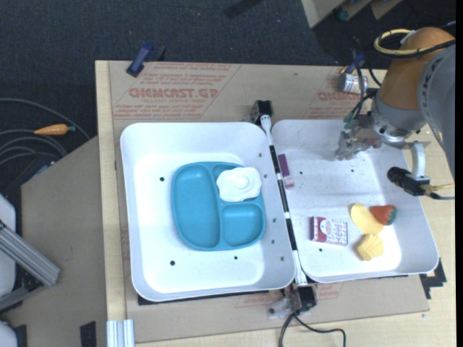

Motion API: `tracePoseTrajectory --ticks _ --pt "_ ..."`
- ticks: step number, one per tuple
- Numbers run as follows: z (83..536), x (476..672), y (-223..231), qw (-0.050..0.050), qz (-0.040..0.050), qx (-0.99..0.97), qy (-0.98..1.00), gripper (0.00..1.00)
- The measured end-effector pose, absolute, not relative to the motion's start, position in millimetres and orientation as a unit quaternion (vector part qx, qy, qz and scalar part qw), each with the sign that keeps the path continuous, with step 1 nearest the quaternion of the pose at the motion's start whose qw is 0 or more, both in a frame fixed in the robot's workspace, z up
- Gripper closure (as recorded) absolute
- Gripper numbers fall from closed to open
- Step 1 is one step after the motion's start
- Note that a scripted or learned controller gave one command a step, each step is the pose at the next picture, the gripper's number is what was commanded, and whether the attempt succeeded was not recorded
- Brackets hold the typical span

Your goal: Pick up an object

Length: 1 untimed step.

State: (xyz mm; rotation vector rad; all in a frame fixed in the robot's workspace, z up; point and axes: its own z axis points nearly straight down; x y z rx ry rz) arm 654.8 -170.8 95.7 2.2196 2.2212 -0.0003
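Nearest, along the near side of the right bin (427, 244), lie the likeliest things to pick: a small maroon-and-white carton (329, 230) flat on the floor, a yellow wedge (370, 247) just right of it, and a little farther in a yellow piece (365, 217) touching a red-and-green one (385, 213); they huddle in that near right part of the bin, loose and unstacked — my guess is they were simply dropped there, since nothing props them.

Across the divider, the left bin (137, 194) holds a blue compartment tray (206, 208) lying flat in its middle, with a white lidded cup (239, 183) resting on its far right corner, overlapping the rim; the tray looks too broad and low for an easy pinch, so I would not choose it first.

On the rail between the bins a small purple item (283, 166) sits against the edge; what it is I cannot make out.

Farthest, the gripper (354, 144) hangs low over the far part of the right bin, its arm (409, 85) bending down from the right; the fingers are a dark blur from here, so whether they stand wide or narrow I cannot tell, and I see nothing between them — the floor under them looks bare, well apart from the cluster, so it seems a reach toward the near side is what is called for.
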Motion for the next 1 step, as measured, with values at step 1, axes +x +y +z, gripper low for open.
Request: tracePoseTrajectory --ticks 1 --pt "95.3 654.6 -170.7 0.000 -0.0004 0.707 0.707 0.00"
